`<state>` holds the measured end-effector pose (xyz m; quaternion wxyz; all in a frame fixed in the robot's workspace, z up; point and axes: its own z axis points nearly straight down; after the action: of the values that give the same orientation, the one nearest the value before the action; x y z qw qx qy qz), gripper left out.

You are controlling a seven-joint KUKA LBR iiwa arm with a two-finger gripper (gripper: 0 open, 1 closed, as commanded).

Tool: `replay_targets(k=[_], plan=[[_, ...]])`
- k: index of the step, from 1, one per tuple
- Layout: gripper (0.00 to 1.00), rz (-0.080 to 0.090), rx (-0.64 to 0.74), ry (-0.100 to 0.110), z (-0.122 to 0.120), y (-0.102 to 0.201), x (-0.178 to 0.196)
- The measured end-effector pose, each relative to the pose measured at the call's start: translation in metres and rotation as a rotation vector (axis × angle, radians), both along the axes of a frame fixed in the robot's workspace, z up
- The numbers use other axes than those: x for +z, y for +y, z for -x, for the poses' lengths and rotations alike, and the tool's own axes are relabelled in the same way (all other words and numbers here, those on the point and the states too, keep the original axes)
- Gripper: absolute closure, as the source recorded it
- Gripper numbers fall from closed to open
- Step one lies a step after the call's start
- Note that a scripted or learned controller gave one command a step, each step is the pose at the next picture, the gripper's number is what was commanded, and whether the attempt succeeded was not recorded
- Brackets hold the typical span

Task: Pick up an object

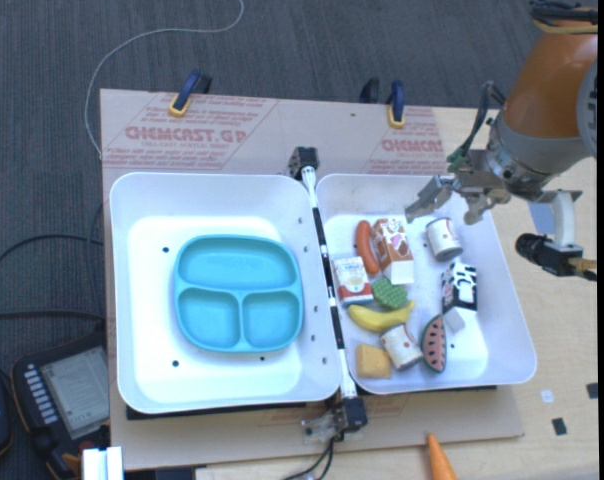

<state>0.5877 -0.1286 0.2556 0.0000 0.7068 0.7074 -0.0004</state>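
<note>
Red "CHEMCAST GP" lettering marks the board beneath the bins, while the gripper, fingers spread and empty, hovers over the right bin.

The arm has a broad, rounded orange band above a grey wrist section. Below it, the gripper is grey metal with 2 slim fingers. A black fitting juts out beside the wrist.
</note>
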Motion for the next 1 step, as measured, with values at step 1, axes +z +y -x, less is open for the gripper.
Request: replay_targets(k=[1], plan=[[0.0,0.0,-0.001,0.003,-0.0614,-0.0258,-0.1029]])
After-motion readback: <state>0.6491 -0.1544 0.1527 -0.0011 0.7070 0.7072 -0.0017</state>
